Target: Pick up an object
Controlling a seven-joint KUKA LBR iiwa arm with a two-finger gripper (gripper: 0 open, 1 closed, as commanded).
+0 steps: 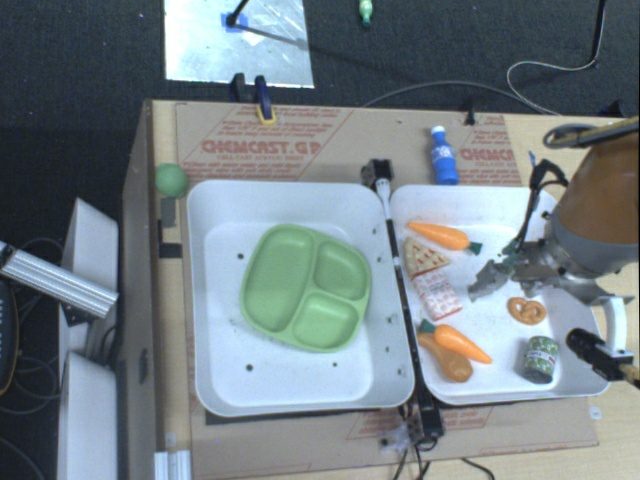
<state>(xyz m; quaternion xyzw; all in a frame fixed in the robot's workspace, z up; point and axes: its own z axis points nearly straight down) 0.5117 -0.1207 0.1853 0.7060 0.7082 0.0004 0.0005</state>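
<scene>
Your nearest candidates, the pretzel (526,311) and the small packet (437,293), lie loose on the floor of the right bin (500,206), so nothing is lifted yet. The gripper (487,281) hovers low between them; you cannot tell how its jaws stand. Descent, grasp and lift all remain.
</scene>
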